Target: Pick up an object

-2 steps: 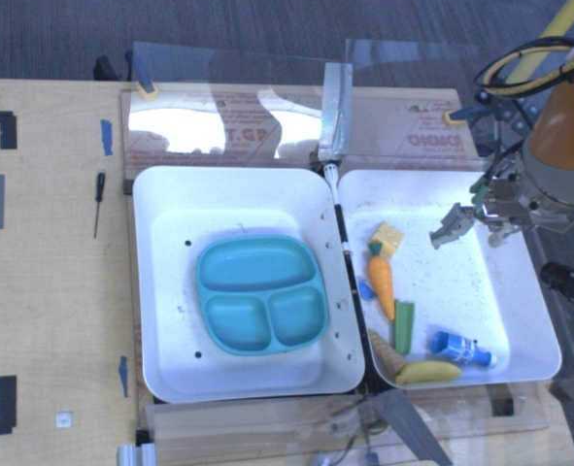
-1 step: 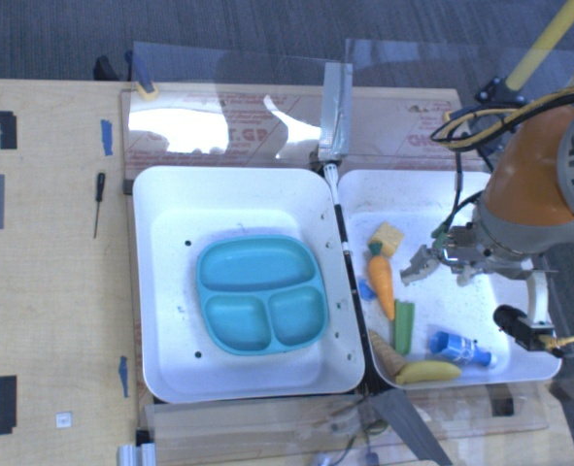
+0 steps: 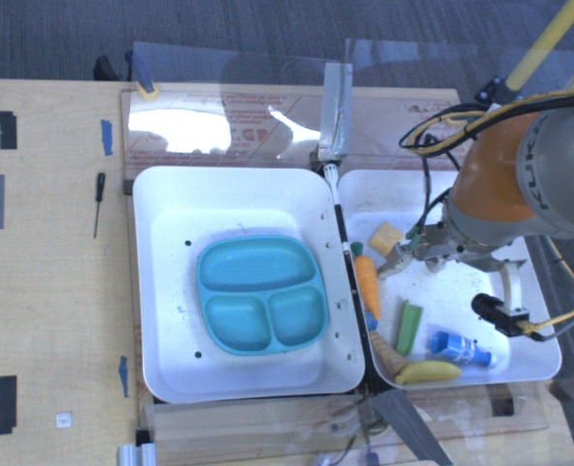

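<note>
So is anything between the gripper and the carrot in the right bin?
Nothing visible. The gripper sits low in the right bin, just right of the carrot, with bare white floor between them. The tan block lies just above the gripper and the green piece below it, both off that line.

Blue divided tray (image 3: pixel 261 294) in left bin (image 3: pixel 160 212), carrot (image 3: pixel 367 286), banana (image 3: pixel 426 371), end effector (image 3: pixel 400 257) over right bin (image 3: pixel 544 352)

The arm (image 3: pixel 520 178) is cut off by the frame's right edge and hides the right bin's (image 3: pixel 529 362) upper right part, while the banana (image 3: pixel 424 371) hides the brown object's lower end.
</note>
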Available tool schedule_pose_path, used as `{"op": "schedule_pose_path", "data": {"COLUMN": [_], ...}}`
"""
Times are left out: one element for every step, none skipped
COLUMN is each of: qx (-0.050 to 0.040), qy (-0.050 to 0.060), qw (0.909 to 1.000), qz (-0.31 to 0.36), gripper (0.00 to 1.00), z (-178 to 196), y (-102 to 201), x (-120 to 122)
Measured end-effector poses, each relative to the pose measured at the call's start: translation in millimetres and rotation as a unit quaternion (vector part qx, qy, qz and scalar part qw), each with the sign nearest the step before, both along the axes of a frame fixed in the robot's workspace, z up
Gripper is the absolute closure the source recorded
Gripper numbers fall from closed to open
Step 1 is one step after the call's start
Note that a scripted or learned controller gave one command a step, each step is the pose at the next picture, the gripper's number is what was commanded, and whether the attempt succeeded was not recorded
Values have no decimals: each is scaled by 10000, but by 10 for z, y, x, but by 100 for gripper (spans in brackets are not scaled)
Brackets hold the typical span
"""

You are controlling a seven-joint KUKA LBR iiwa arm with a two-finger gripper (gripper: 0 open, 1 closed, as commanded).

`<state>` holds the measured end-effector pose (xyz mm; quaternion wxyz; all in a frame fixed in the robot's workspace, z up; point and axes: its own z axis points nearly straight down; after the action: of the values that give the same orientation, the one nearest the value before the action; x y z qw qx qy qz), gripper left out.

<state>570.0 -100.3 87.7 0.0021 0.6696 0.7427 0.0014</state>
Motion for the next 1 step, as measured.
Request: {"op": "schedule_pose_path", "data": {"qx": [6], "qy": [41], "qw": [9993], "qz": [-384], "gripper": [0], "z": [13], "y": [-92], "x": [-886]}}
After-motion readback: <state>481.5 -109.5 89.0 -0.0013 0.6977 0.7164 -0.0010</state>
